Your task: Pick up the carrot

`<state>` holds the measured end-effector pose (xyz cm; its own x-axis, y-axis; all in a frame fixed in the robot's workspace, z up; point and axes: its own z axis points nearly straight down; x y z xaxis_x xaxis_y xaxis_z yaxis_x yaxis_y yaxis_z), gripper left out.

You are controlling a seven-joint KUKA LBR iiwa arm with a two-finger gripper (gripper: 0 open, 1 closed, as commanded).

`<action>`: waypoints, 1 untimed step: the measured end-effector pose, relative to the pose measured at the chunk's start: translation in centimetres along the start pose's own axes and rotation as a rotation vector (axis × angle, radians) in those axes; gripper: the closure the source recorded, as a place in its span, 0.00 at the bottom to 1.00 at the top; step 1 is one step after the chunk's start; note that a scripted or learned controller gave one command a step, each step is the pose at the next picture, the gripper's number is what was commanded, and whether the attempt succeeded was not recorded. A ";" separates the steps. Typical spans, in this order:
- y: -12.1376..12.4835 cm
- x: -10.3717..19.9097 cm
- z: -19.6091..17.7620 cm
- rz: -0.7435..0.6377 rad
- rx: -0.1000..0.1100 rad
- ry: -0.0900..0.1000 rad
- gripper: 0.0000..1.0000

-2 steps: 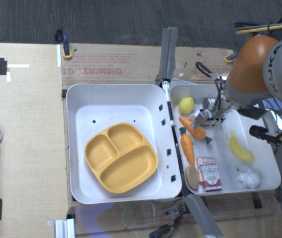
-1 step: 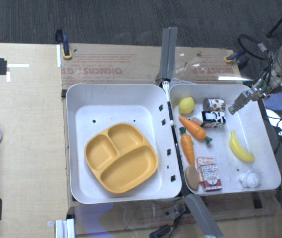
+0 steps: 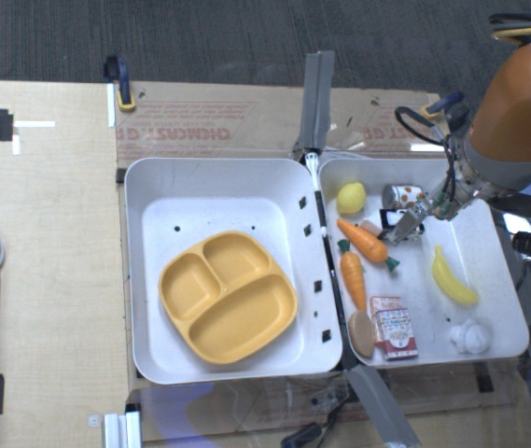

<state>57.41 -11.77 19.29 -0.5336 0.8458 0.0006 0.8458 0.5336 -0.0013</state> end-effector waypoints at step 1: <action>5.0 -1.5 10.0 -0.198 -0.003 -0.002 0.00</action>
